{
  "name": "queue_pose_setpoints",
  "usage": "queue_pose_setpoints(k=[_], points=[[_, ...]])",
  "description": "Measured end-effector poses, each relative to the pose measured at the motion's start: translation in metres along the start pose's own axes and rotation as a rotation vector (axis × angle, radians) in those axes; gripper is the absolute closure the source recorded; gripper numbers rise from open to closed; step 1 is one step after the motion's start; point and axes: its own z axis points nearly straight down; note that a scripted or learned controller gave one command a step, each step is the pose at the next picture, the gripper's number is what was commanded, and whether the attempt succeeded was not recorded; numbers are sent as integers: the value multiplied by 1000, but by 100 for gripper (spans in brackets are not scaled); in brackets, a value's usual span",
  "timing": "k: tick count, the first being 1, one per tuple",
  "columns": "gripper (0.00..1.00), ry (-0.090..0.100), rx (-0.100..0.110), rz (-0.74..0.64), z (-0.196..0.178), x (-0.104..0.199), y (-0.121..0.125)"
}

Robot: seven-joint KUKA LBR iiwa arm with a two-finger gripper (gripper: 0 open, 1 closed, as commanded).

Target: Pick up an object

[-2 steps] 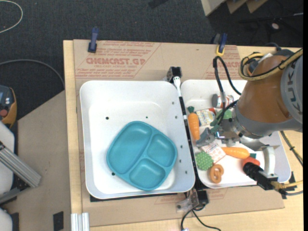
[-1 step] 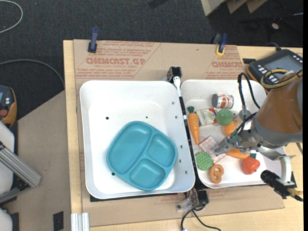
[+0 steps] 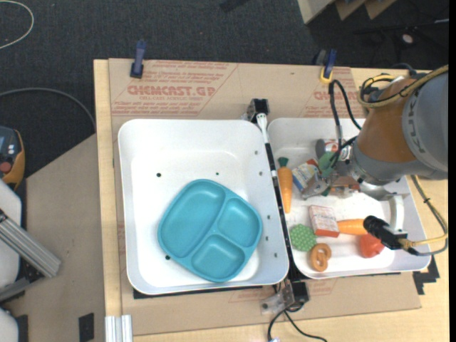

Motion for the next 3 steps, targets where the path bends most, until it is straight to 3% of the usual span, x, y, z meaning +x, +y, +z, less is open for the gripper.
queue_pose_setpoints(k=[1, 2, 3], points=[[0, 2, 5, 0, -106, 36, -47], [0, 1, 1, -2, -149, 59, 5], [0, 4, 20, 5, -97, 61, -54]])
